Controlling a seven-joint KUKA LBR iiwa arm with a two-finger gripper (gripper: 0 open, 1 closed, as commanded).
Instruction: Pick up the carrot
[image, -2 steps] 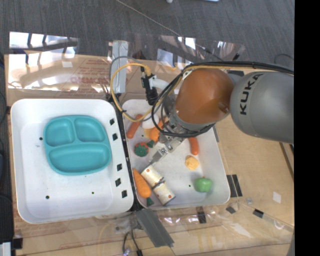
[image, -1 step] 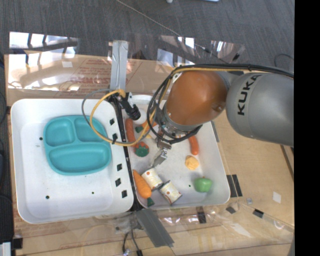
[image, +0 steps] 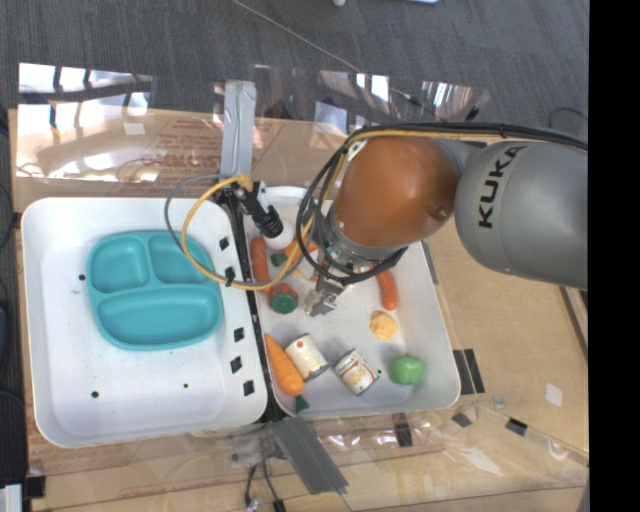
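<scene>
An orange carrot (image: 284, 366) lies slanted in the right bin (image: 436, 340), near its left wall, with a green stub at its lower end. A second, redder carrot-like piece (image: 260, 261) lies further back by the same wall, ending near a green cap (image: 283, 299). My gripper (image: 322, 298) hangs below the big orange-brown wrist housing (image: 392, 192), low over the bin's middle. It sits right of the green cap and above-right of the orange carrot, apart from both. Nothing shows held in it.
Two small cans (image: 307, 356) (image: 354, 371), a green fruit (image: 406, 370), a yellow-orange lump (image: 383, 325) and a red-orange stick (image: 388, 291) share the right bin. A teal divided plate (image: 150, 290) lies in the left bin (image: 60, 400). Yellow and black cables (image: 222, 205) loop over the divider.
</scene>
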